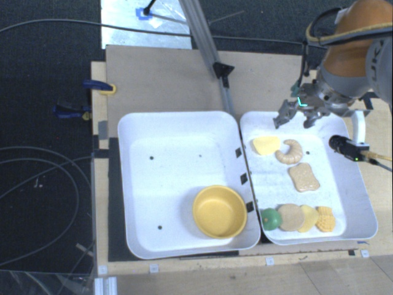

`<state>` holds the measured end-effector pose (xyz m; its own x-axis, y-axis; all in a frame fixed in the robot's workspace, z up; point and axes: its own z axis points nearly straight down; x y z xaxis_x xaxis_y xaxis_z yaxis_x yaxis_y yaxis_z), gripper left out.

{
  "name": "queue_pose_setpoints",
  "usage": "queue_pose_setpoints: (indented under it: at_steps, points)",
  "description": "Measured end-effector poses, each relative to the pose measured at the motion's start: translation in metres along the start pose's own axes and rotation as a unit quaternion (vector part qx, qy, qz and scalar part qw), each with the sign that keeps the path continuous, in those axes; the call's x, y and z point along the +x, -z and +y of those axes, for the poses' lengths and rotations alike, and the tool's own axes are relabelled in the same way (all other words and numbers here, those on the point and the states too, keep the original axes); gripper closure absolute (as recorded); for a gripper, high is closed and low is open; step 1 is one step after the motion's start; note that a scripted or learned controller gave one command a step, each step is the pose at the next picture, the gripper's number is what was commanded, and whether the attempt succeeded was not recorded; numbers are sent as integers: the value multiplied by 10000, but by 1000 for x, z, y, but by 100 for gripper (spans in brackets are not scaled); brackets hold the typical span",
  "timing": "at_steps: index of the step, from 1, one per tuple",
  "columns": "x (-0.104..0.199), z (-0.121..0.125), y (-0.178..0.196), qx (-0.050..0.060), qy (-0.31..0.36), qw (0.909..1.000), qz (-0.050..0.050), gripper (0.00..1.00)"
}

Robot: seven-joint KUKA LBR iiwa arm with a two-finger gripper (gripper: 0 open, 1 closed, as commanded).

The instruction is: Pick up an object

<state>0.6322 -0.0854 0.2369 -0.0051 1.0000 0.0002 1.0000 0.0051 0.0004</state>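
Where the right bin's (368, 217) far rim lies, the tool (297, 117), fingers spread wide, gripping nothing.

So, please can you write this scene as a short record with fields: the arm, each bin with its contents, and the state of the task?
arm: gripper with fingers spread, above far edge of right bin, nothing between them
left bin: yellow bowl, near corner
right bin: yellow wedge, croissant, flat tan biscuit; near edge row: green piece, tan round, yellow piece, orange waffle
task state: no object picked up yet
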Motion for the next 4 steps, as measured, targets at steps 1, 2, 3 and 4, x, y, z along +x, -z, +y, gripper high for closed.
queue_pose_setpoints:
  at_steps: [1,2,3,4]
  points:
    - [0,0,1,-9,1,10000,-1,0]
    - [1,1,-41,8,-12,10000,-4,0]
    - [-6,-7,-93,16,-22,10000,-4,0]
    - [-6,-7,-145,11,-25,10000,-2,0]
